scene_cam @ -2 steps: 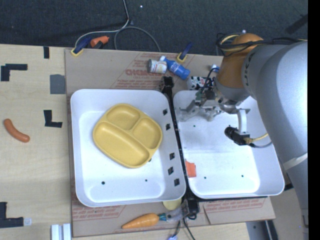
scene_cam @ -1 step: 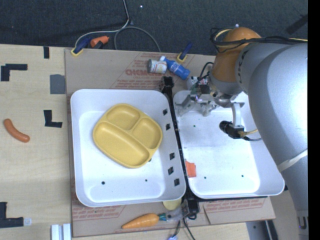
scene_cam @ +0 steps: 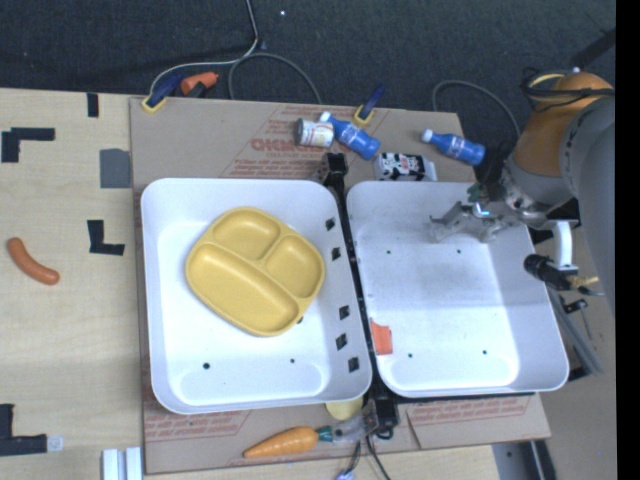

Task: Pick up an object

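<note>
Gripper [scene_cam: 468, 220] spread wide and holding nothing at upper right of the right bin [scene_cam: 450, 368], yellow tray [scene_cam: 255, 268] in the left bin [scene_cam: 170, 368], carrot [scene_cam: 280, 443] at bottom centre

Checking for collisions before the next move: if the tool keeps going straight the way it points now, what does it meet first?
The tool points down over the right shallow white bin, so it would likely meet that bin's bare floor first, though depth is hard to judge.
</note>
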`<action>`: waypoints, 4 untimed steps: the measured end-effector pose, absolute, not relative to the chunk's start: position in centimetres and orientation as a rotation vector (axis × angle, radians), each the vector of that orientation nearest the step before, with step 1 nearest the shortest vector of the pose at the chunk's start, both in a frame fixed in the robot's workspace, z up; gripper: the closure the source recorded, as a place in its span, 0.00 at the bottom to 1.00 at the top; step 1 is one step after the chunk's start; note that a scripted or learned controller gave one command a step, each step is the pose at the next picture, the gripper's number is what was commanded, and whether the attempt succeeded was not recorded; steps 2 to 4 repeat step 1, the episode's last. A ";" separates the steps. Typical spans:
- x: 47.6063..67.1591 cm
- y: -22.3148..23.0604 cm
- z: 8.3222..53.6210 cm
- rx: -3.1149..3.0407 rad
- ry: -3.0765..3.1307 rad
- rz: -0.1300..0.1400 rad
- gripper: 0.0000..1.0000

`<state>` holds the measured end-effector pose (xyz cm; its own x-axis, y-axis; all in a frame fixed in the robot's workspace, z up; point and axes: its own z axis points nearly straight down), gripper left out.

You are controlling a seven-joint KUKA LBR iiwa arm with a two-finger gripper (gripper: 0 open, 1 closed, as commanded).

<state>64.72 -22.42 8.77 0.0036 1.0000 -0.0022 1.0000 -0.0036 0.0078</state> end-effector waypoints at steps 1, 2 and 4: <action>57.5 -19.9 8.9 2.215 2.214 0.004 0.00; 57.5 -19.9 8.9 2.215 2.214 0.004 0.00; 57.5 -19.9 8.9 2.215 2.214 0.004 0.00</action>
